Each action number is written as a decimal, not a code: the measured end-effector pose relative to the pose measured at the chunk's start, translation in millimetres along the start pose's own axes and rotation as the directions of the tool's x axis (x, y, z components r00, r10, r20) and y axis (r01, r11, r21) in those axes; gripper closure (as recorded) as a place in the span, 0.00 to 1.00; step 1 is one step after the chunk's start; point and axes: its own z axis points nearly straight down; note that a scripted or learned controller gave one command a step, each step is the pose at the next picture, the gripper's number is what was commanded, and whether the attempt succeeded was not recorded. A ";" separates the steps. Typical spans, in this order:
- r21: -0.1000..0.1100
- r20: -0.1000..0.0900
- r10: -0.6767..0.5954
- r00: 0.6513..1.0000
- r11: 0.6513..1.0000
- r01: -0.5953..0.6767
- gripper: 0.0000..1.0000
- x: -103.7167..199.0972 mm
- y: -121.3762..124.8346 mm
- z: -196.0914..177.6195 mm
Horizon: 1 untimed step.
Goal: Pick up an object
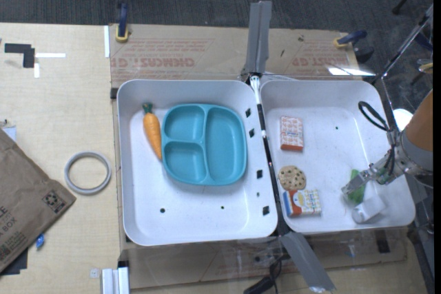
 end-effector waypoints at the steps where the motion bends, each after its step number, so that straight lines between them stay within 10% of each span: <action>1: -0.003 0.002 0.003 1.000 1.000 -0.003 1.00 -0.8 1.3 -9.6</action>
